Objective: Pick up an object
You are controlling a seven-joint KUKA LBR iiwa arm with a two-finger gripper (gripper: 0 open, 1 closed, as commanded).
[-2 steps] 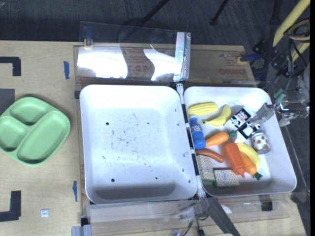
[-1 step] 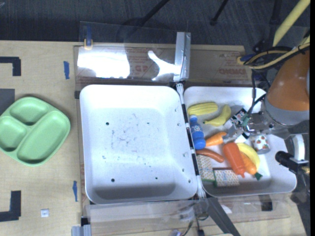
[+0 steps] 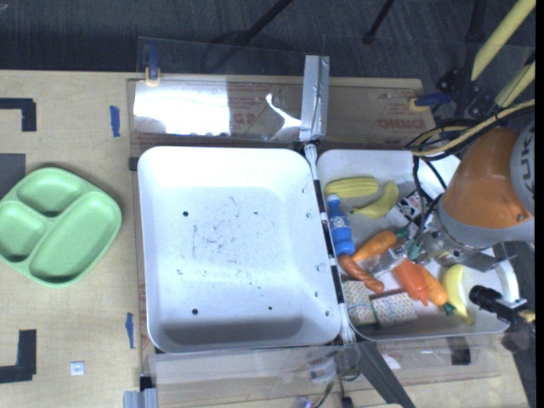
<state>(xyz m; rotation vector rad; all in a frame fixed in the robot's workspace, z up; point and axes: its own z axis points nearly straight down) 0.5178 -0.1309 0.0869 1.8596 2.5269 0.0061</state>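
Pale wooden bench carries two white bins; the left bin sits beside a green divided plate. Within the right bin lie a corn cob, a blue bottle, carrots and a banana — the gripper hangs low among them, just above the orange carrot; whether anything is held cannot be told.

Camera view: single, fixed above bench, looking down at a slant. Covers both bins, left bin and right bin; arm enters from right.
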